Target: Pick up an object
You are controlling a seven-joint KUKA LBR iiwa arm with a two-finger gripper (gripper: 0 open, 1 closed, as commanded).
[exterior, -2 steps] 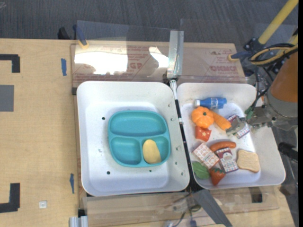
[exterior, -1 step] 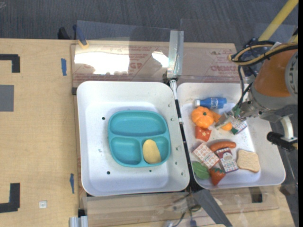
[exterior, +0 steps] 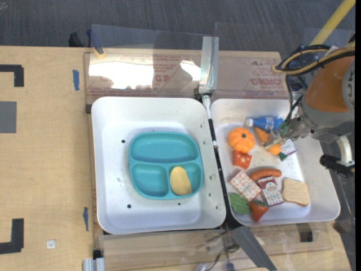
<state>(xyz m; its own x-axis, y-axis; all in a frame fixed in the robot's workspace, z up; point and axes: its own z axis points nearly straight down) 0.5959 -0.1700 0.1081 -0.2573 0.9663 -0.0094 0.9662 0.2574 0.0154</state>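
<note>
The right bin (exterior: 321, 208) holds several toy foods. An orange pumpkin (exterior: 242, 140) lies beside a blue bottle (exterior: 263, 122) and an orange carrot piece (exterior: 262, 135). Lower down are a red carton (exterior: 242, 160), a sausage (exterior: 265, 174), a bread slice (exterior: 295, 192), two patterned cartons (exterior: 245, 184) (exterior: 272, 194), a green piece (exterior: 239, 204) and a red fruit (exterior: 258, 210). My gripper (exterior: 286, 131) reaches in from the right at the bin's upper right, just above a small orange piece (exterior: 274, 148) and a small carton (exterior: 288, 147). I see nothing held in it.
The left bin (exterior: 107, 168) carries a teal divided plate (exterior: 163, 148) with a yellow potato (exterior: 180, 180) in its lower right compartment. A clear panel (exterior: 146, 66) and a metal post (exterior: 208, 64) stand behind the bins. The arm's orange band (exterior: 330, 89) hangs over the right bin's far corner.
</note>
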